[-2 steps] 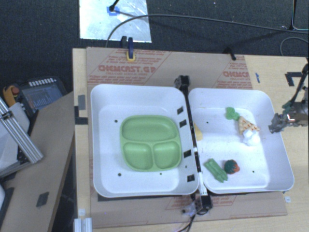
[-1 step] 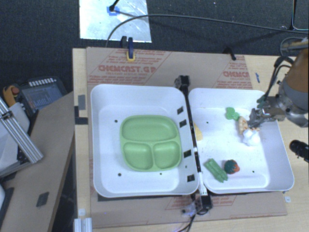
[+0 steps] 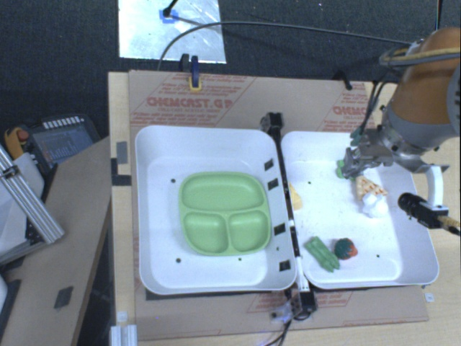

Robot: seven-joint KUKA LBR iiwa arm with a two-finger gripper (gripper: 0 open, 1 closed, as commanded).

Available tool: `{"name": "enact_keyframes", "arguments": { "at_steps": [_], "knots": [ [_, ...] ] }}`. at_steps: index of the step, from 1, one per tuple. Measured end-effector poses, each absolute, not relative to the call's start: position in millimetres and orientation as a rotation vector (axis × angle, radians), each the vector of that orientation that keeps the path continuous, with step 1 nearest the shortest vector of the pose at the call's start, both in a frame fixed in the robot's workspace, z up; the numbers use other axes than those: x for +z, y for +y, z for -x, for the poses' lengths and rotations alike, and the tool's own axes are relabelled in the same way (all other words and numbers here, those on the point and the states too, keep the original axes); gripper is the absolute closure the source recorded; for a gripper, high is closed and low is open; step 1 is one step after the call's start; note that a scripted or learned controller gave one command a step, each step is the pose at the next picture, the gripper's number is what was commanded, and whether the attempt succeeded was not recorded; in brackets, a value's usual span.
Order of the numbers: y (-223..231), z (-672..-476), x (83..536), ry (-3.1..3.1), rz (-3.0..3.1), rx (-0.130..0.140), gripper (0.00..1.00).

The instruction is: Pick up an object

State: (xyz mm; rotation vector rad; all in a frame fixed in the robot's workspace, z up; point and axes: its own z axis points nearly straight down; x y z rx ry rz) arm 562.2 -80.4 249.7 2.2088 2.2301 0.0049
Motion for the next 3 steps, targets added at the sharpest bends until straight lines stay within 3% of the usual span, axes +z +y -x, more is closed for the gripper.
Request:
{"name": "enact_keyframes", "arguments": {
  "at_steps": [2,3],
  "knots": [
    [15.8,-605.2,226.3,2.231,-2.210,0.005,1.00],
    [76.9,-616.3,228.1,2.233,-2.210,0.006,1.00]
  ]
}}
